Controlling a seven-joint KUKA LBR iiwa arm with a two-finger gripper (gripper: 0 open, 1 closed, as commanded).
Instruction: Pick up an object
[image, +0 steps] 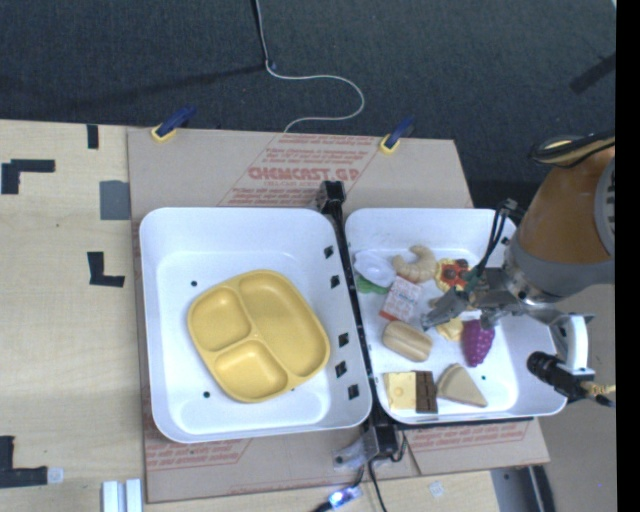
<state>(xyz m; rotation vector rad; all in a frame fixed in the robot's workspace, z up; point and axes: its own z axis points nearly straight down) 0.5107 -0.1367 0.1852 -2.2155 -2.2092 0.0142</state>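
- Reaching in from the right, the arm (560, 225) is seen bent low over the right bin (500, 400), its orange band bulking above the grey wrist.
- The gripper (455, 305) is pointed leftward and down into the clutter of the right bin, with dark fingers (440, 315) angled toward the bin's middle.
- Whether those fingers are spread or pressed together cannot be told; they are lost against the objects beneath, and nothing is clearly seen pinched between them.
- A purple grape bunch (478, 342) is seen just beside the gripper, below the wrist, lying on the bin floor.
- A tan bread roll (406, 341) is placed just left of the fingertips, and a small red-and-white packet (402, 298) lies above it.
- A pale peanut-shaped piece (416, 264) and a red-and-yellow toy (455, 272) are found toward the bin's far side.
- A cream-and-brown block (410, 391) and a tan wedge (462, 386) are set along the near wall.
- In the left bin (160, 300), a yellow divided plate (258, 334) is laid flat, well apart from the gripper.
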